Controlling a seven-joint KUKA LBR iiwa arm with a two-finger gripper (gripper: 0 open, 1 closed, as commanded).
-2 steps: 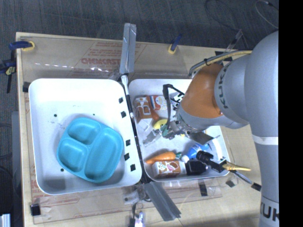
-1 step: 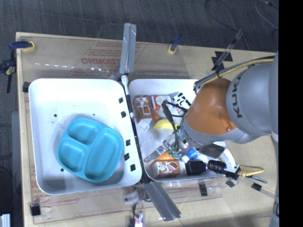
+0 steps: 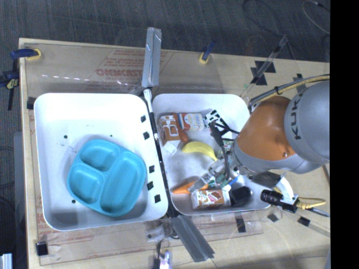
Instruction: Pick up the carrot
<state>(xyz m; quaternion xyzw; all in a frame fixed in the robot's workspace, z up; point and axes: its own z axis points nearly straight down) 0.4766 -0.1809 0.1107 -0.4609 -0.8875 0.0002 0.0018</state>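
I am after the carrot (image 3: 182, 188). It lies in the right bin (image 3: 196, 96), low and a little right of the middle of the frame, close to that bin's lower left corner. Its thick end seems to tuck under the packet (image 3: 210, 198) beside it. My claw (image 3: 216, 177) hangs just to the right of the carrot and a bit higher in the frame, over the packet. I cannot tell from here if the claw is open or closed. To do this well, I think I should slide the claw left and down in the frame until it sits right over the bare orange part. Then I would turn it so it bites across the carrot, not along it. I would go down slowly, since the bin wall and the packet are both very close and could get bumped or grabbed by mistake. Then I would squeeze and lift straight up. Now I count. There are two bins, and the left bin (image 3: 84, 97) holds one blue tray (image 3: 106, 175). In the right bin I see one carrot, one banana (image 3: 199, 148), two boxes (image 3: 170, 129) (image 3: 194, 120), one packet, one black and white thing (image 3: 216, 118) and one black lump (image 3: 240, 195).
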